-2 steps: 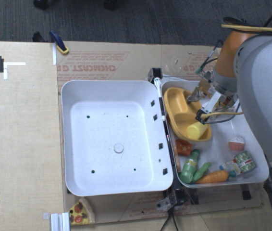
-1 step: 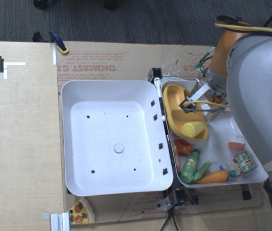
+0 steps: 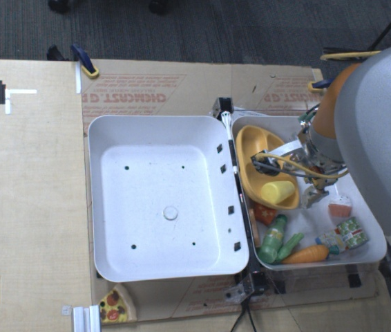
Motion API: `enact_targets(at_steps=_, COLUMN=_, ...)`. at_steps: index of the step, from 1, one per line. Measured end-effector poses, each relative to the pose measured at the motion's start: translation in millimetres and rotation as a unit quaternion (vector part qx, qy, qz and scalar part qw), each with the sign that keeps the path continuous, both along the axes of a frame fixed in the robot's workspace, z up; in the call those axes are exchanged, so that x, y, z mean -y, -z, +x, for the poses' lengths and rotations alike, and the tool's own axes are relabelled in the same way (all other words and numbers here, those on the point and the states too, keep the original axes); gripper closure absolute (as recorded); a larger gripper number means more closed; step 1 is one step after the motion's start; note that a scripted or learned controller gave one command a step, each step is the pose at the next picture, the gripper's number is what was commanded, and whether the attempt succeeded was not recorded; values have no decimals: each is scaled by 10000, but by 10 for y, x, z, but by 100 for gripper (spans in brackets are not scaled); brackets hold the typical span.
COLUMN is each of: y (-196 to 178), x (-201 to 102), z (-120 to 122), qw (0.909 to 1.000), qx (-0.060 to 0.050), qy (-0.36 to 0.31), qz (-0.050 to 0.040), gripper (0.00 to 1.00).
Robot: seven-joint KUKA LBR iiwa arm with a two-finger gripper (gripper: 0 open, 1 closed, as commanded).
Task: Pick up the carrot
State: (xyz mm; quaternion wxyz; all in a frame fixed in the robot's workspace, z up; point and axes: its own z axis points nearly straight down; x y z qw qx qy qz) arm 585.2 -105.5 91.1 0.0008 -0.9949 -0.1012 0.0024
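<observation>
Lying carrot (image 3: 306,254), well below fingers (image 3: 310,198)

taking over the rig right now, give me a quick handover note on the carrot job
Hand: low in the right bin, beside the yellow bowl; nothing seen between its fingers, and whether they are open or shut can't be read.
Carrot: lying at the right bin's near edge, next to the green bottle, apart from the hand.
Done: no pickup yet.
Left: move the hand to the carrot, grasp it, lift it.
</observation>
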Motion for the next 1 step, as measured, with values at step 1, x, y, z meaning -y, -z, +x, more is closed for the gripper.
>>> enact_targets(at_steps=1, y=0, x=-63, z=61, qw=10000, qx=3, qy=-4, qz=-11, gripper=0)
